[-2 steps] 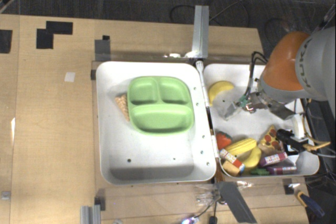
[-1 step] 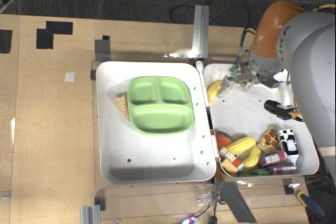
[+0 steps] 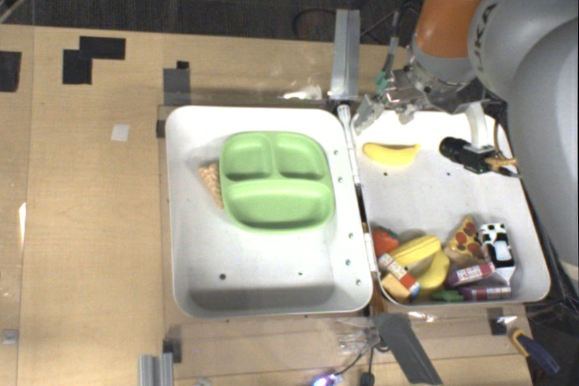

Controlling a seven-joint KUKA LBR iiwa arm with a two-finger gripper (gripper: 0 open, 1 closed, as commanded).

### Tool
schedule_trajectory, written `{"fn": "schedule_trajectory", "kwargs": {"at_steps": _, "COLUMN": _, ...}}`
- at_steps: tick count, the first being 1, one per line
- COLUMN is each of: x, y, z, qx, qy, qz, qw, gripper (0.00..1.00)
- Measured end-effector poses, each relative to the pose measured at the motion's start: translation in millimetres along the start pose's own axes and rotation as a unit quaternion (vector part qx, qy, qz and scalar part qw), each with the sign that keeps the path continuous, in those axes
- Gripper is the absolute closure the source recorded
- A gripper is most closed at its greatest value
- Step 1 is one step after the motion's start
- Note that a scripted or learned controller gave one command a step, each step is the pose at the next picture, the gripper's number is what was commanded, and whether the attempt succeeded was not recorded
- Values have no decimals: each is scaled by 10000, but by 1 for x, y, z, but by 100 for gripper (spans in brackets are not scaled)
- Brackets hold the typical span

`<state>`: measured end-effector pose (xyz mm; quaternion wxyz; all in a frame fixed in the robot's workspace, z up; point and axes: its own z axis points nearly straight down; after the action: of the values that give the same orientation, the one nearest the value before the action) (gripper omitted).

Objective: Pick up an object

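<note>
Right bin [image 3: 434, 203], near edge: one heap of small toys [image 3: 443, 262], too tangled to count. Left bin [image 3: 194, 271]: one green divided plate [image 3: 274, 179], with one tan item [image 3: 211, 183] at its left side. Farther back in the right bin, one yellow banana [image 3: 390, 154] lies alone, just on the near side of the gripper [image 3: 384, 99] and apart from it. Gripper opening: cannot tell.

Right bin [image 3: 425, 203]: mid floor bare, open passage. Near end clogged by toy pile [image 3: 443, 262] (heaped against near wall). Banana [image 3: 389, 154] lies far-left. Arm [image 3: 516, 23] overhangs far-right corner. Left bin [image 3: 190, 285]: green plate [image 3: 274, 179] fills centre; near strip free, left margin narrow.
</note>
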<state>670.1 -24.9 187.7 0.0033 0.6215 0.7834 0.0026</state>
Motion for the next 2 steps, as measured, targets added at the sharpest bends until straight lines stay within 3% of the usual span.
{"fn": "schedule_trajectory", "kwargs": {"at_steps": 1, "x": -66, "y": -15, "z": 15, "qx": 8, "qy": -2, "qz": -484, "qw": 9988, "gripper": 0}}
{"fn": "schedule_trajectory", "kwargs": {"at_steps": 2, "x": -58, "y": -32, "z": 89, "qx": -11, "qy": -9, "qz": -582, "qw": 9983, "gripper": 0}}
